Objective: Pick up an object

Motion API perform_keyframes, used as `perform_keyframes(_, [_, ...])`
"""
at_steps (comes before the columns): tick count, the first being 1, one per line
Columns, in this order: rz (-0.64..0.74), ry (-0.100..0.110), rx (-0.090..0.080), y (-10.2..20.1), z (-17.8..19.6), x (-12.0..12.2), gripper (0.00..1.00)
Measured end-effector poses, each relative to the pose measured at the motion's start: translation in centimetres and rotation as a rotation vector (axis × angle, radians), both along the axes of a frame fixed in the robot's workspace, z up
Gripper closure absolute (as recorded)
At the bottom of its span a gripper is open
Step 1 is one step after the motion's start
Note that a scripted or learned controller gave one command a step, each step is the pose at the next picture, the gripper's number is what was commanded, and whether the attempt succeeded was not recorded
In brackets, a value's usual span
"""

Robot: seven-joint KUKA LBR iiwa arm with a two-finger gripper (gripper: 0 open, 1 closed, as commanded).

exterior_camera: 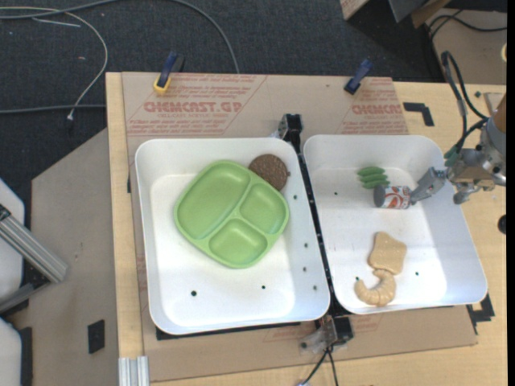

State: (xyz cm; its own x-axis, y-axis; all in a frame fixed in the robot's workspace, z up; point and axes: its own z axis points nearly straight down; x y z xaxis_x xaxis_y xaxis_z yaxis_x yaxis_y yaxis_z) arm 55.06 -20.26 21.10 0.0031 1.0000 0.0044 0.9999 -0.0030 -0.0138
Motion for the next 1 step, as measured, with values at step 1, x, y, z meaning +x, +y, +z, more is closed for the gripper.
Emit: perform_keyframes(1, [0.003, -0.013, -0.003, 0.04, 0.66, 0.30, 0.00])
